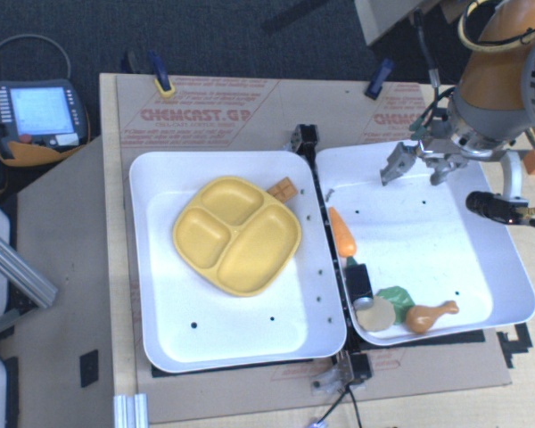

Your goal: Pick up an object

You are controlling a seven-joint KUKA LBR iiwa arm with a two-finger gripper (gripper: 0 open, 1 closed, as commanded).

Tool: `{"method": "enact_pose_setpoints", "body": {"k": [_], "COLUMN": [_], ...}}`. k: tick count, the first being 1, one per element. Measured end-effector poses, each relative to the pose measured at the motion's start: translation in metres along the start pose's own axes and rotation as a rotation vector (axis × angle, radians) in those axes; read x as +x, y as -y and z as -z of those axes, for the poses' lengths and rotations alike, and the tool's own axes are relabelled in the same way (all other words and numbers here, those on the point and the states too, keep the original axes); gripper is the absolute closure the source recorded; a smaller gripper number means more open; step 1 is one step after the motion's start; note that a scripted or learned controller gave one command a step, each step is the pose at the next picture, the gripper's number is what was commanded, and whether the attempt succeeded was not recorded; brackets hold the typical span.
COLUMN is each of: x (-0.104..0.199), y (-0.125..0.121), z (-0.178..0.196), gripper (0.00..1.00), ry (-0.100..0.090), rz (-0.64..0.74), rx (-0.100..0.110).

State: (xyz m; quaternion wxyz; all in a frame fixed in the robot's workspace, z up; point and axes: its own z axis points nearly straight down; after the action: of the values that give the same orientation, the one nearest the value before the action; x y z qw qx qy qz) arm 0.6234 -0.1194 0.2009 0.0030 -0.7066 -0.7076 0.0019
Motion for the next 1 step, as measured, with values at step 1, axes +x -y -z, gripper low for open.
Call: {"method": "enact_pose_setpoints", "body": {"k": [1], "x": [0.0053], "y": [-0.0037], "z": [-0.0456], "gripper": [0.0], "ry": [0.0], "rz": [0.0], "rx": [0.0]}}
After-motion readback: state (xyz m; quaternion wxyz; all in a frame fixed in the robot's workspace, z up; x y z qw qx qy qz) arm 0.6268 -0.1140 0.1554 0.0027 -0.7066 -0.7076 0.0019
